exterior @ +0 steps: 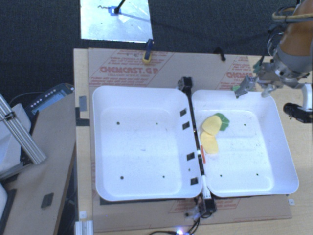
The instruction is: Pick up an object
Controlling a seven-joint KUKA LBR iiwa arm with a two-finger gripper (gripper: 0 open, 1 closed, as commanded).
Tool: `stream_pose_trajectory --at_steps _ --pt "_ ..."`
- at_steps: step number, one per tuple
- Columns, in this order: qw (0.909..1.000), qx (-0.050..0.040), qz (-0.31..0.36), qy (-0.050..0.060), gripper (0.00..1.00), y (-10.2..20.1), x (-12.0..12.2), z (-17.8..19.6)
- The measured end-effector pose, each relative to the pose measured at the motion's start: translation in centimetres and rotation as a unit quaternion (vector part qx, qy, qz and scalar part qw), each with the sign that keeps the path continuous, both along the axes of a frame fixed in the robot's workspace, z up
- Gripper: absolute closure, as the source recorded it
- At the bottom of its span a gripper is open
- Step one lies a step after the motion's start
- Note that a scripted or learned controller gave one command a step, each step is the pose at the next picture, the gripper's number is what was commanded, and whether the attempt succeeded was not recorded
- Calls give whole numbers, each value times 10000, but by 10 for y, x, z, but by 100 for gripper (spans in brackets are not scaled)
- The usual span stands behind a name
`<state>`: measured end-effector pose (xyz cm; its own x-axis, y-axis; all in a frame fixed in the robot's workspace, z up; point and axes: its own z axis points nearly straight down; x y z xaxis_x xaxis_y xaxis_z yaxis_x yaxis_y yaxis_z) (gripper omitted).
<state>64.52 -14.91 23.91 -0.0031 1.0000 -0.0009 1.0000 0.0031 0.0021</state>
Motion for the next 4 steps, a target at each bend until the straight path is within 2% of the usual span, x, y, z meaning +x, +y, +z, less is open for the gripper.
stream_pose_trajectory --at_steps 1,2,3,4 --pt "10000 17 7 41 0 29 -26 -104" --pt "10000 13 9 3 0 51 -38 -156" --pt "10000 3 2 -33 100 49 -36 -142" --pt "10000 4 26 -43 100 84 -15 -48"
